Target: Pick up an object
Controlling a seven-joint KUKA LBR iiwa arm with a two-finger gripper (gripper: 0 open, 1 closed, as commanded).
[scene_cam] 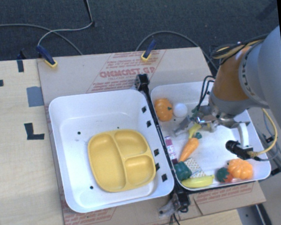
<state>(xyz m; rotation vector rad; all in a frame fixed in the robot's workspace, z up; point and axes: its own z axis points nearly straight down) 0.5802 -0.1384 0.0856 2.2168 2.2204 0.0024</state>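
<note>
My gripper [194, 126] is low in the right bin [204, 88], reaching in from the right under the orange-banded wrist [230, 81]. It hovers over a small yellow piece [195, 130] and the leafy end of an orange carrot [188, 149], which lies slanted just below it. To its upper left sit an orange pumpkin [163, 109] and a white ball [180, 110]. Whether anything is gripped is hidden by the wrist.
Along the right bin's front lie a green item [182, 170], a yellow banana [198, 181], a small green piece [222, 175] and an orange fruit [240, 168]. A yellow divided plate [121, 159] fills the left bin [66, 143]. Black cables [243, 149] hang by the arm.
</note>
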